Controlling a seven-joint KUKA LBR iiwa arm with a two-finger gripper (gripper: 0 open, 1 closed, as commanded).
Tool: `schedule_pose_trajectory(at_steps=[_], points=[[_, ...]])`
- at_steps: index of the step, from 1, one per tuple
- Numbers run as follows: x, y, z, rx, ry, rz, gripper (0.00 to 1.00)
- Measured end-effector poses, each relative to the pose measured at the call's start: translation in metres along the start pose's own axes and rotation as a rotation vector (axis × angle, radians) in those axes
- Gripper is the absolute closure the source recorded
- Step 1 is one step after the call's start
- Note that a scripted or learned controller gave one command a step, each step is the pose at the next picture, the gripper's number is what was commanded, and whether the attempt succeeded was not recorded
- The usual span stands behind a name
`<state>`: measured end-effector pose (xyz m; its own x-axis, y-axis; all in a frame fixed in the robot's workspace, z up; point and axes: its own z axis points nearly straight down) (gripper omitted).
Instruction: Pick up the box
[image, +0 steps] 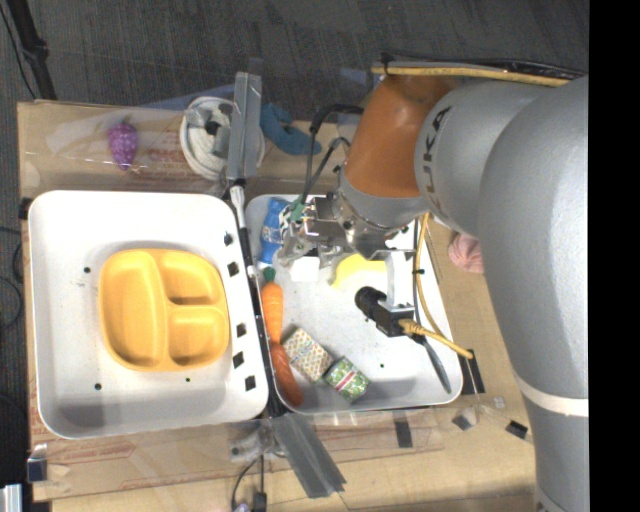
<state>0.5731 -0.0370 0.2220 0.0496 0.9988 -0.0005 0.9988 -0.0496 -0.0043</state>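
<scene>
so the gripper (298, 243) is down over the far end of the right bin (440, 385), and honestly i can't tell if it's open or closed from this angle, too much metal clutter around it; two small boxes in that bin: a pale patterned box (306, 354) below the gripper in the view and well apart from it, and a green box (346, 379) just beside that one, a bit further from the gripper again; one carrot (272, 310) lies along the bin's left wall, starting just below the gripper and running down beside the patterned box; one yellow thing (362, 270) just to the gripper's right, one blue thing (273, 240) just to its left; way off to the gripper's left, the left bin (60, 230) holds one yellow divided tray (165, 310); one purple thing (123, 143) sits on the bench beyond that bin
</scene>
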Motion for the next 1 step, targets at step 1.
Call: schedule_pose_trajectory(at_steps=[1], points=[[0.0096,0.0567,-0.0348,-0.001,0.000,0.099,1.00]])
